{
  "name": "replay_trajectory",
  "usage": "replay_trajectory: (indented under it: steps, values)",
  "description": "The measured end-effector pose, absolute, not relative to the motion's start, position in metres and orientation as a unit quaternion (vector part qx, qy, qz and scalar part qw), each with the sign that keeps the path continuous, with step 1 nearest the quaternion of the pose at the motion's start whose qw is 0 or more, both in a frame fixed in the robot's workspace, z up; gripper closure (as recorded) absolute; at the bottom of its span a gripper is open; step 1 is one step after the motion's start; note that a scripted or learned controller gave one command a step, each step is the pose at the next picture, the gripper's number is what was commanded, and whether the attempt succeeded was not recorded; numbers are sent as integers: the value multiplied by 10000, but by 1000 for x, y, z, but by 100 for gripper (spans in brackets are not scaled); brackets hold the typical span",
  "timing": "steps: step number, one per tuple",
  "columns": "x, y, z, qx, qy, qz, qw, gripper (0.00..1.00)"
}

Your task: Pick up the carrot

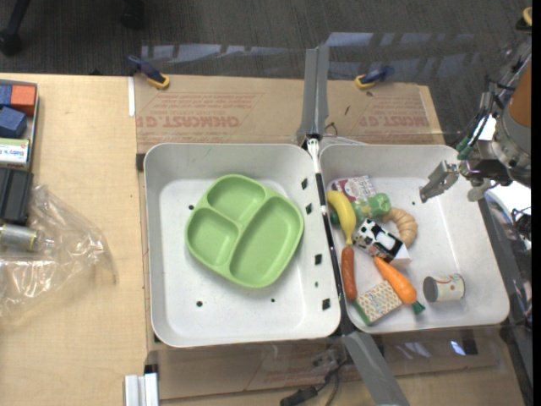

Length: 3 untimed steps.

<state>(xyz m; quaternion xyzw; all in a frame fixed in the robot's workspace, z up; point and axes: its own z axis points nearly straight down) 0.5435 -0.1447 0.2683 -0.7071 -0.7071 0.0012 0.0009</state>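
Carrot waits in the right bin

The carrot [397,281] lies low in the right bin [473,311]. The pincer [456,183] hangs above the bin's right side, seemingly spread apart, holding nothing.

Even, fairly bright light falls from above. The white bins [161,227] are nearly washed out, and shadows are soft and short. Just below the fingers [461,180] a glaring white patch burns out detail at the frame's edge. The picture is a little soft and grainy overall; the arm [516,117] above the fingers looks blurred.
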Motion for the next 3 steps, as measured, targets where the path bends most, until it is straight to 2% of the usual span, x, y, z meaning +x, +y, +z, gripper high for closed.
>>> replay_trajectory:
  steps: [1,2,3]
  values:
    - [529,-175,117,-6517,-7585,-26,-62,0]
    - [580,-107,108,-6571,-7536,-67,-151,0]
    - [581,-104,121,-6562,-7544,-90,-122,100]
